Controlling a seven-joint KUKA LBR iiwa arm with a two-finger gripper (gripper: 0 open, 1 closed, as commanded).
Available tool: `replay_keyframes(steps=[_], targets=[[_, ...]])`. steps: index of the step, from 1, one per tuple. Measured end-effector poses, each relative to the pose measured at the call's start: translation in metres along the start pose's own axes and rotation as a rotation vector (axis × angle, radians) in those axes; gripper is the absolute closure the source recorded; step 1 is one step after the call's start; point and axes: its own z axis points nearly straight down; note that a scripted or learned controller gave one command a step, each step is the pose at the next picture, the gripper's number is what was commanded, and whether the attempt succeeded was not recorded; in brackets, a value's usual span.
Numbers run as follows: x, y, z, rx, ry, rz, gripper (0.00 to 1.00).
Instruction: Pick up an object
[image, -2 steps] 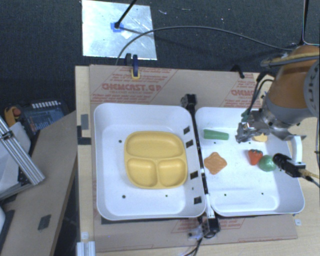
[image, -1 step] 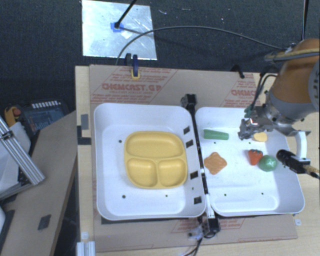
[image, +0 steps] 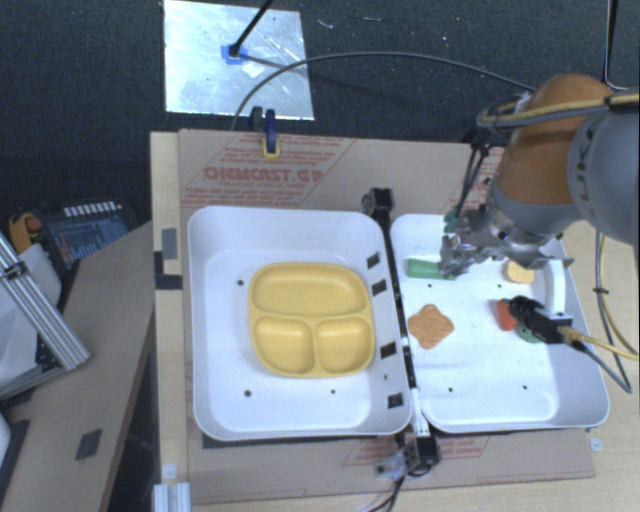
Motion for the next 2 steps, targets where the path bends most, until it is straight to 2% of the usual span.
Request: replay_keyframes(steps=[2], targets=[[0.104, 0.038, -0.007, -0.002, 0.001, -0.001, 1.00]])
